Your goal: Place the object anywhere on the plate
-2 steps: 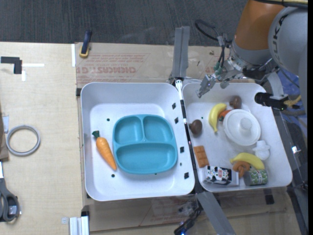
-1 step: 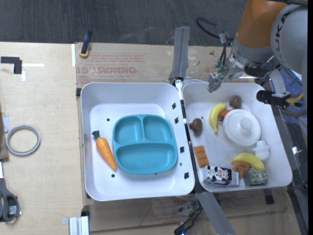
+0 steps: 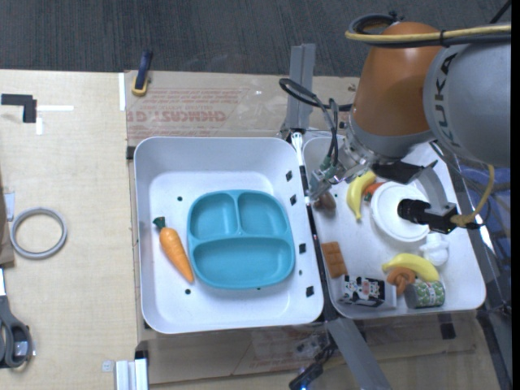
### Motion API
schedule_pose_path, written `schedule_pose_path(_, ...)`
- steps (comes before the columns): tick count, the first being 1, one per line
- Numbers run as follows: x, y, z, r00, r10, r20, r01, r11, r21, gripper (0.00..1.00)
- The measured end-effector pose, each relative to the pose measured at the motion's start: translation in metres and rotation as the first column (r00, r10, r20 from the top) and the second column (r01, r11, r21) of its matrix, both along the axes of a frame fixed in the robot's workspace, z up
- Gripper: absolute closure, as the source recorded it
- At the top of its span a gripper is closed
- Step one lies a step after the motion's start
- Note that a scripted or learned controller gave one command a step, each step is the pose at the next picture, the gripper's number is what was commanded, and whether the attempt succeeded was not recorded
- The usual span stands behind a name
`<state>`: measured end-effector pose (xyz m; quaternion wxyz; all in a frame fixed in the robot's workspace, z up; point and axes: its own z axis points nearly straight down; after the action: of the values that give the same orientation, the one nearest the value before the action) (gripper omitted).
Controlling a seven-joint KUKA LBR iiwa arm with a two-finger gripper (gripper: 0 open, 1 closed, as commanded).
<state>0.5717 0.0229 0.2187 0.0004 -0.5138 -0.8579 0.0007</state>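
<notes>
- In the right bin (image 3: pixel 364 246), close against its left wall: small brown object (image 3: pixel 327 204), on the bin floor.
- Directly above it, touching or nearly so: gripper (image 3: pixel 325 187), reaching down from the grey and orange arm. Clenched or released, cannot tell; a grasp on the brown object cannot be confirmed.
- Just right of the gripper: banana (image 3: pixel 356 195), curved, lying roughly upright in the view.
- Nearer the camera along the same wall: brown wafer block (image 3: pixel 334 258), then a black-and-white carton (image 3: pixel 361 291) at the front edge.
- At the front right of that bin: second banana (image 3: pixel 410 265), over a small orange item (image 3: pixel 400 279) and a greenish can (image 3: pixel 426 293).
- In the left bin (image 3: pixel 162 169): blue plate (image 3: pixel 241 218), three compartments, nothing on it, well apart from the brown object.
- Just beside the plate's left rim: carrot (image 3: pixel 175 252), lying slantwise, green end away from the camera.
- Out on the bench, far left: grey ring (image 3: pixel 36 232).
</notes>
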Motion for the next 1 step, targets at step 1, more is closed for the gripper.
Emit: schedule_pose_path(1, 0.0, -0.0006, 0.0001, 1.0, -0.001, 0.0, 0.001, 1.0, 0.0, 0.0)
